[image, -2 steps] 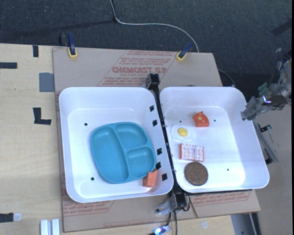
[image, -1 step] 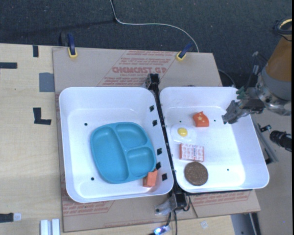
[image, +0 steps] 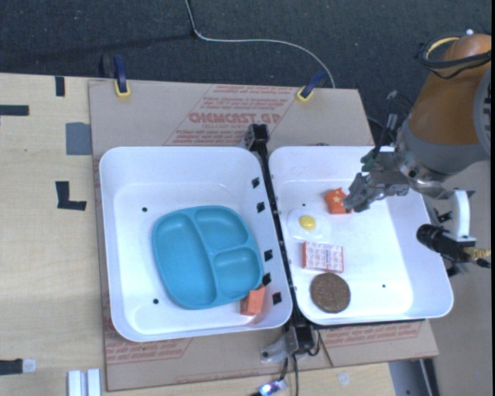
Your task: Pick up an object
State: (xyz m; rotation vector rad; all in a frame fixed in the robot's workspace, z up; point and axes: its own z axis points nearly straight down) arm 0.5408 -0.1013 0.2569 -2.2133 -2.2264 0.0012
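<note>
Cardboard-covered worktop point(image: 231, 114), two white bins. Gripper point(image: 356, 198) low in right bin point(image: 412, 246), just beside orange block point(image: 337, 200); finger state: cannot tell. Risk: off-centre closing nudges block away toward fried-egg toy point(image: 305, 221).

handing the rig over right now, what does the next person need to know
Gripper: low in the right bin, right beside the small orange piece; no firm hold can be seen.
Right bin also holds a fried egg, a red-and-white packet and a brown disc.
Left bin: blue divided plate, orange block at its corner.
Done: nothing lifted.
Left: grasp and lift one thing.
</note>
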